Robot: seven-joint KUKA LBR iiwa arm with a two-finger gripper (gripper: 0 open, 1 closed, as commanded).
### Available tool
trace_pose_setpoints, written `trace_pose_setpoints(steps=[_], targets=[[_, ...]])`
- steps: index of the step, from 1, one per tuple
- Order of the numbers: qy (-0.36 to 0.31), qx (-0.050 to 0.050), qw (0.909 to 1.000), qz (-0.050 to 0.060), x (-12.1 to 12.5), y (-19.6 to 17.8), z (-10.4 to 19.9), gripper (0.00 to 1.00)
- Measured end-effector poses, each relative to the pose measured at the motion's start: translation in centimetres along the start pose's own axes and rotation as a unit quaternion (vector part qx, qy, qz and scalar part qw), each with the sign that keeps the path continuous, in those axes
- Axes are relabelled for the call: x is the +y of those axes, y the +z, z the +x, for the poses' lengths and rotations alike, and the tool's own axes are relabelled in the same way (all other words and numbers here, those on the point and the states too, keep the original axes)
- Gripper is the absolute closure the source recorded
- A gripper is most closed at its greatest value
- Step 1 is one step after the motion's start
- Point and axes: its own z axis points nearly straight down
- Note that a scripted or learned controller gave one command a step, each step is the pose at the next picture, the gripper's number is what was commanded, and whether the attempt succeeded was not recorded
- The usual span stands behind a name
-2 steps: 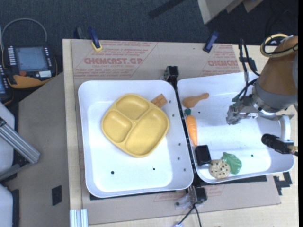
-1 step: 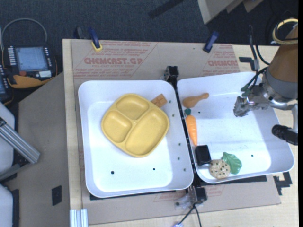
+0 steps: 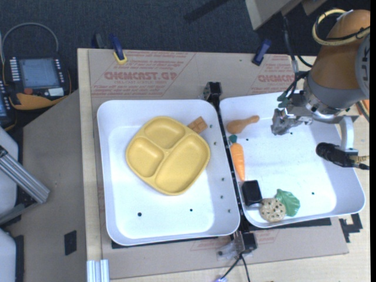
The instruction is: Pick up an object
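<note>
You can't tell how the jaws stand: the gripper (image 3: 284,124) is small and blurred, hovering in the right bin (image 3: 329,207) near the drumstick (image 3: 242,124).

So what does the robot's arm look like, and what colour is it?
The arm is fat and round, grey with a big orange band above the wrist. A yellowish cable loops over the orange part. At its tip sits a small grey metal gripper, hanging over the right-hand white bin. Thin dark wires run down beside it.

Teach pendant (image 3: 36,78) far left, off bench (image 3: 88,157)
</note>
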Motion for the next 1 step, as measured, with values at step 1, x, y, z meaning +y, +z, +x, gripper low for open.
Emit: trace_pose_setpoints(steps=[1], targets=[[0.001, 0.000, 1.0000, 0.002, 0.88, 0.66, 5.21, 1.00]])
